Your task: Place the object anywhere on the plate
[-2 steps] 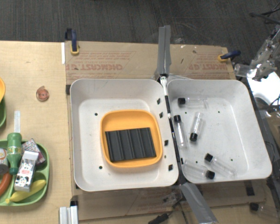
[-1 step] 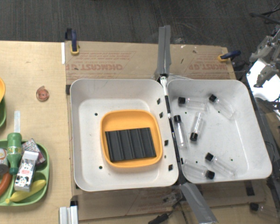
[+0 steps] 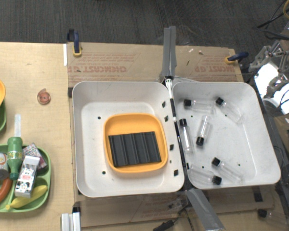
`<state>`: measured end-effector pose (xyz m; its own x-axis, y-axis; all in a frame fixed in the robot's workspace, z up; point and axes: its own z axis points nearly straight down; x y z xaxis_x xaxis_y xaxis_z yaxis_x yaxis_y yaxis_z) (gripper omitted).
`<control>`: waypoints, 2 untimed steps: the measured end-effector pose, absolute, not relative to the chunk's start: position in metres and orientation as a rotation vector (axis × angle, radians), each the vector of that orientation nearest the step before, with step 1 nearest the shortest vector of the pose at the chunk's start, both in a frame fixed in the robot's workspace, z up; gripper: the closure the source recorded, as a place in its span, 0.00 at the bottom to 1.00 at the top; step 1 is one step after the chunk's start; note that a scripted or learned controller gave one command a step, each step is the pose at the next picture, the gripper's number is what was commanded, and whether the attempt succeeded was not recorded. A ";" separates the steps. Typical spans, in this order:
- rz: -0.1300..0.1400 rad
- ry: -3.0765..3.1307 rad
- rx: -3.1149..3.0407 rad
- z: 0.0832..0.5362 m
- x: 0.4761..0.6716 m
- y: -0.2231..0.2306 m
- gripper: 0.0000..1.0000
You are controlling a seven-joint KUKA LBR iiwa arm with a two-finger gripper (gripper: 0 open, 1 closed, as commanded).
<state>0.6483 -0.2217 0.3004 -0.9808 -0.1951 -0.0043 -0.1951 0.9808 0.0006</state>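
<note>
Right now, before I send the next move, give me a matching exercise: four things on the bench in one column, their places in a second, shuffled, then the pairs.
Things:
1. orange square plate
2. dark grey ribbed slab
3. clear plastic vials with black caps
4. green divided tray of toy food

Places:
A. scattered in the right white bin
B. on the wooden bench top, left of both bins
C. lying on the plate
D. in the middle of the left white bin

Pairs: 1-D, 2-C, 3-A, 4-B
</note>
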 end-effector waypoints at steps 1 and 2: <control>0.002 3.014 -0.870 0.280 0.660 -0.221 0.00; -0.001 2.852 -1.299 0.321 0.659 -0.222 0.00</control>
